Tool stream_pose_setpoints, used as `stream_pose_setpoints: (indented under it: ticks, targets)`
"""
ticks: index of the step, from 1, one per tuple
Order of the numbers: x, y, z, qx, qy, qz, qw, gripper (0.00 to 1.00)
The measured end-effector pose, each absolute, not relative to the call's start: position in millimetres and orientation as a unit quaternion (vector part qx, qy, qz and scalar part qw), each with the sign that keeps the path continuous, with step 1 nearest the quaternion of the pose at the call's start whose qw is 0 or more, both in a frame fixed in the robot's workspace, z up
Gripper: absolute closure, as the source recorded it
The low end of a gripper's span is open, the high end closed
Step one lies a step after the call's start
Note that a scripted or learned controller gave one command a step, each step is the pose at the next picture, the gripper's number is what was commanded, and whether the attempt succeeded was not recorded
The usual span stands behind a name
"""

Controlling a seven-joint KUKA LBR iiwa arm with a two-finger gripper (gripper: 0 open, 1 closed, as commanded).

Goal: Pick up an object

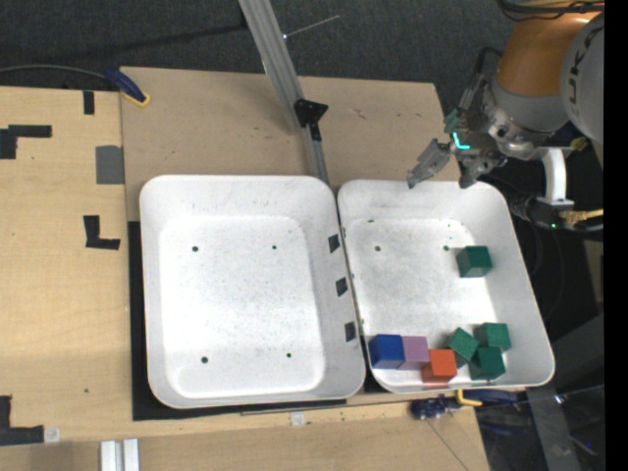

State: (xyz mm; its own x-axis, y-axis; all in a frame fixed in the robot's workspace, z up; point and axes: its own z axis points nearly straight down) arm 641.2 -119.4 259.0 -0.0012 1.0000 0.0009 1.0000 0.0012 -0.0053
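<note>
The gripper (446,168), fingers apart and holding nothing, hangs over the right bin's (432,194) far edge, the lone green block (474,260) lying nearest, toward the near-right corner

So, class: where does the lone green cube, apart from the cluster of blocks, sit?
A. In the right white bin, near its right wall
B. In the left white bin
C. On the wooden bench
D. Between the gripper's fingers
A: the lone green cube rests on the floor of the right white bin, close to its right wall, above the cluster.

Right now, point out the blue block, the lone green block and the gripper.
blue block (387,350): camera view, its top face.
lone green block (474,261): camera view, its top face.
gripper (449,171): camera view, between its fingertips.
</note>
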Motion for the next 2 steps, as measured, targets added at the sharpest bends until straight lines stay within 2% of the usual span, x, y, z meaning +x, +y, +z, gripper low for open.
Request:
stream_pose_setpoints:
  ticks: [1,2]
  targets:
    - [642.0,-119.5,261.6,-0.706,-0.708,0.0006,0.0,0.0]
    - [642.8,-126.5,200.3,-0.707,-0.707,0.0029,0.002,0.0]
